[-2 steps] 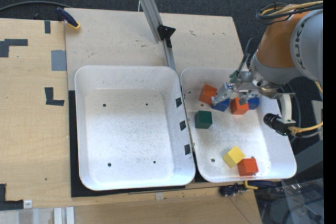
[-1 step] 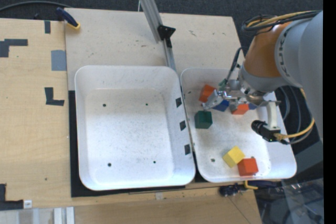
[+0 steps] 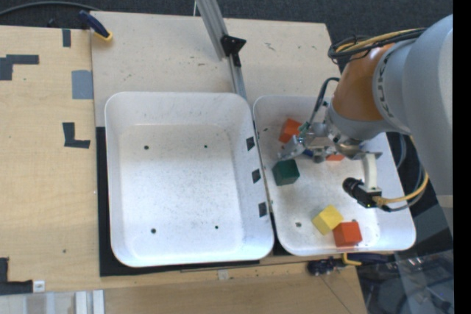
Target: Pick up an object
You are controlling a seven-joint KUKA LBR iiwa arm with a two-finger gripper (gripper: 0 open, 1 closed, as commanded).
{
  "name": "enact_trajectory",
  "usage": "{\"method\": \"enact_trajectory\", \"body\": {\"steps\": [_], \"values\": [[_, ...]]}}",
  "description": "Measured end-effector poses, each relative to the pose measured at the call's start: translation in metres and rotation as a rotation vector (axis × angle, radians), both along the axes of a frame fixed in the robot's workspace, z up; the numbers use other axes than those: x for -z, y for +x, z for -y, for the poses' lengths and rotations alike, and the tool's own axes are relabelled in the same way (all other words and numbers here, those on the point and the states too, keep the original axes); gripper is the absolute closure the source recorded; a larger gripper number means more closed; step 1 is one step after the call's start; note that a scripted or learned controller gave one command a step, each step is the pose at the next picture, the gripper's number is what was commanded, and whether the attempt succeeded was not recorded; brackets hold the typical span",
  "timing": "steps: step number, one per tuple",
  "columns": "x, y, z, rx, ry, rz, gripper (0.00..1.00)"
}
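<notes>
Seen from above at a slant, a light wooden bench (image 3: pixel 44 158) carries two shallow white bins side by side. Farthest left, grey and dark tape patches mark the bench top, and a small blue and yellow tool (image 3: pixel 96 25) lies near its back edge. Next comes the left bin (image 3: pixel 118 114), large and square. A slim metal pole (image 3: pixel 210 4) slants down from the top of the view toward the seam between the bins. To the right sits the right bin (image 3: pixel 383 235), holding the loose objects: an orange block (image 3: pixel 290 130) near its back left, a dark green cube (image 3: pixel 286 173) just in front of that, and, toward the front, a yellow block (image 3: pixel 327 220) touching a red-orange block (image 3: pixel 347 233). Above this bin hangs the gripper (image 3: pixel 315 143), low between the orange block and the green cube, with the grey arm and its orange band (image 3: pixel 357 88) reaching in from the right. Whether the tool is released or clenched cannot be told from this angle, and no object is visibly held. Judging by this, the pick is not yet done: all four blocks rest on the bin floor, and a grasp and lift remain.
</notes>
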State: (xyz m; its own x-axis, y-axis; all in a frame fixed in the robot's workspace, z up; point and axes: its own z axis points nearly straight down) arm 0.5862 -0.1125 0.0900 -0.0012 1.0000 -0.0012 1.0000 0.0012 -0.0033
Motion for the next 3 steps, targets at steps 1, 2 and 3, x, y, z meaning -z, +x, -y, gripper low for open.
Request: {"method": "enact_trajectory", "body": {"steps": [1,2,3], "values": [[-0.011,0.000,-0.001,-0.001,0.002,0.000,1.00],[-0.053,0.001,-0.004,0.000,0.001,0.006,1.00],[-0.102,0.009,0.001,0.000,0.000,0.008,1.00]]}}
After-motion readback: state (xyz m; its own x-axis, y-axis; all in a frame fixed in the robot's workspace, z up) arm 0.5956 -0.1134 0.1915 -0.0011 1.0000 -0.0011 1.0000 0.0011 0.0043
